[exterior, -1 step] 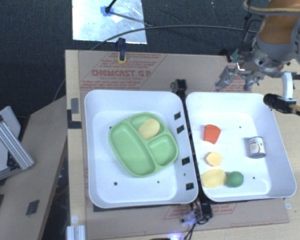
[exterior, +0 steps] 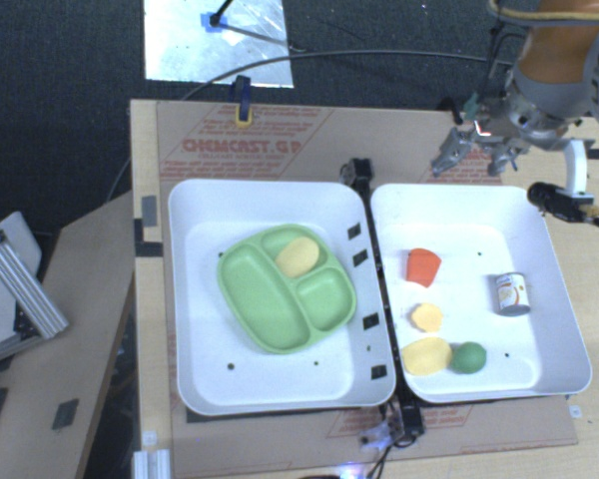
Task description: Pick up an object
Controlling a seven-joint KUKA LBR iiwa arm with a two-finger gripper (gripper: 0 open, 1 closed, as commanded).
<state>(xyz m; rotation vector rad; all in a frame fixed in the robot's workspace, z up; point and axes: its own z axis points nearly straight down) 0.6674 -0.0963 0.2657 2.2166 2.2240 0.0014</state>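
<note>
Red lettering reading CHEMCAST GP runs across the brown board [exterior: 242, 146] behind the bins. The gripper [exterior: 476, 154] hovers released above the right bin's [exterior: 539, 367] far rim, fingers spread, grasping nothing. Inside lie an orange cup [exterior: 422, 266], a small labelled can [exterior: 511, 293], two yellow pieces and a green ball [exterior: 468, 357].

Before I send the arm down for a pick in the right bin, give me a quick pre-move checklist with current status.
1. Gripper clear of bins: ok, it hangs above the far rim of the right white bin.
2. Gripper carrying nothing: ok, nothing shows between its fingers.
3. Targets present: ok, orange cup-shaped block, small silver can, small yellow piece, yellow lemon-shaped piece, green ball.
4. Isolated target: ok, the can lies apart on its side.
5. Lemon-shaped piece and ball separated: not ok, they touch.
6. Finger opening wide enough: cannot tell.
</note>
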